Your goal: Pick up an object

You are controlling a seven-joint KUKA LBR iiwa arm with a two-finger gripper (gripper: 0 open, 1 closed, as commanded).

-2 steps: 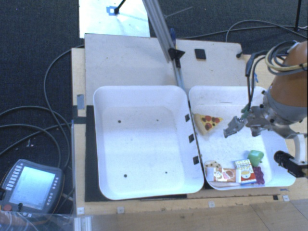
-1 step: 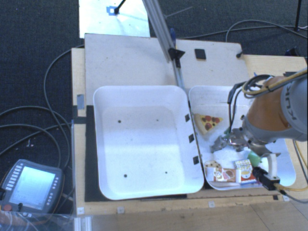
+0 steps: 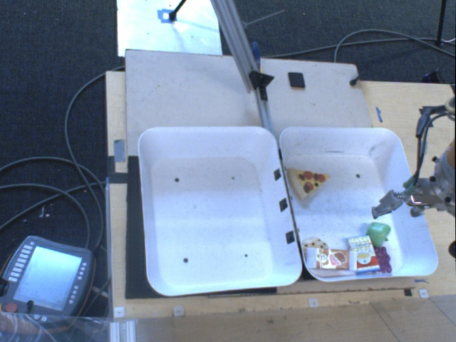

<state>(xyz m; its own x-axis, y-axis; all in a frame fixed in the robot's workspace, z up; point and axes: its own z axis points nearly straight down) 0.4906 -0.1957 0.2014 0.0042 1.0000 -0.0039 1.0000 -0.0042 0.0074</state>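
Several toy foods lie in the right bin (image 3: 399, 148). A pizza slice (image 3: 308, 182) rests near its left wall. Along the front edge sit a cookie (image 3: 313, 246), a flat orange packet (image 3: 333, 260), a fries box (image 3: 364, 254), purple grapes (image 3: 385, 259) and a green piece (image 3: 378, 231). My gripper (image 3: 389, 204) reaches in from the right, low over the bin's right side. It hangs just above and behind the green piece, with nothing seen in its grasp.
The left bin (image 3: 153, 191) stands beside the right one, their walls joined by black clips (image 3: 283, 204). A slanted metal pole (image 3: 239, 34) rises behind the bins. A teach pendant (image 3: 43, 275) and cables lie on the floor at left.
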